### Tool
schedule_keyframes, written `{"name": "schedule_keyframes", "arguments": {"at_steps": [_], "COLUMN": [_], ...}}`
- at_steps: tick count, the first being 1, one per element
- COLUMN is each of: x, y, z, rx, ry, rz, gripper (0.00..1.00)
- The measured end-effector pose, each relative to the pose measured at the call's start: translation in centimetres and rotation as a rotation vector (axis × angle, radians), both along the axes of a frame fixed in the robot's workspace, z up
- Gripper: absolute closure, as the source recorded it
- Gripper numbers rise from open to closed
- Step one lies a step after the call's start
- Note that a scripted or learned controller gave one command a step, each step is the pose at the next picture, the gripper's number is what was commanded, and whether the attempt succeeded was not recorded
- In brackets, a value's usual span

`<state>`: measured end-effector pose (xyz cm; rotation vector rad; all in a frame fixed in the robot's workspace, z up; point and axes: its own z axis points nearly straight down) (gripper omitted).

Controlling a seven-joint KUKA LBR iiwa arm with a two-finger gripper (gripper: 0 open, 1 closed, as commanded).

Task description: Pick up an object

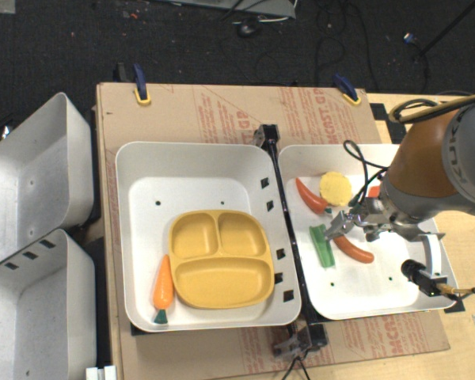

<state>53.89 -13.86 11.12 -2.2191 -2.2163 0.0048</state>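
My gripper (342, 223) hangs low over the right bin (380, 299), near its middle, on the end of the grey and orange arm. Just below it lies an orange-red sausage shape (355, 249). A green strip (323, 247) lies to its lower left, close to the gripper's tip. Above it rests a round yellow fruit (336, 187), with a red chilli (309, 195) slanting to that fruit's left. I see nothing held by the gripper.
The left bin (142, 180) holds a yellow divided plate (220, 258) and an orange carrot (163, 284) along the plate's left side. A black divider (283, 212) runs between the bins. Black cables and a fitting (418, 274) trail from the wrist at lower right.
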Motion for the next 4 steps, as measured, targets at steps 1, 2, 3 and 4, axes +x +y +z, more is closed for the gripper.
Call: {"name": "schedule_keyframes", "arguments": {"at_steps": [1, 2, 3, 4], "x": [0.1, 0.2, 0.2, 0.3], "y": [0.0, 0.1, 0.1, 0.9], "z": [-1.8, -0.6, 3.6, 9.6], "rx": [-0.002, 0.000, -0.002, -0.003], "ry": [-0.008, -0.011, -0.009, -0.012], "rz": [0.000, -0.001, 0.003, 0.005], "gripper": [0.00, 1.00, 1.00, 1.00]}}
